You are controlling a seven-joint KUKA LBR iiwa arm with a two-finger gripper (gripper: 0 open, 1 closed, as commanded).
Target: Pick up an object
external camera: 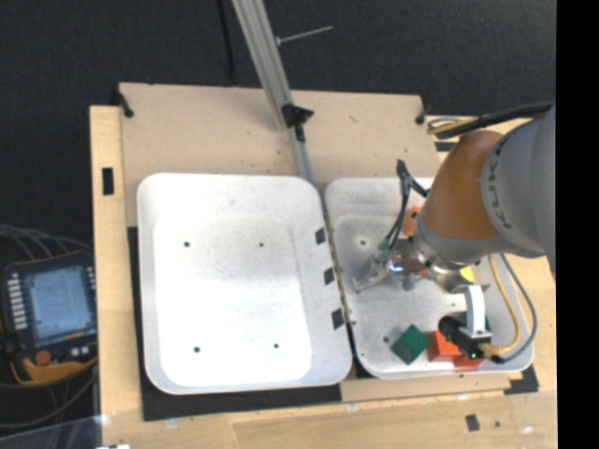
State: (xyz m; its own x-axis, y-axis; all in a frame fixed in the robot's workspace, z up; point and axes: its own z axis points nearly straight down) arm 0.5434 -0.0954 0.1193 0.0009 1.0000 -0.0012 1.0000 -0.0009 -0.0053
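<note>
Arm over right bin; objects at the bin's near edge.
The gripper sits low in the right bin, finger state cannot be told. A flat green block touches an orange block by the near rim. The smooth white left bin adjoins.

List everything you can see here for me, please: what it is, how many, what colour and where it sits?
bins: 2, white, side by side on the bench; left bin, right bin
green block: 1, green, near edge of the right bin
orange block: 1, orange, just right of the green block
bench: 1, tan, under both bins
metal pole: 1, grey, slanting down from the top toward the bins
handheld screen: 1, dark with orange trim, far left
arm: 1, grey with orange band, over the right bin
gripper: 1, metallic, low in the right bin
</note>
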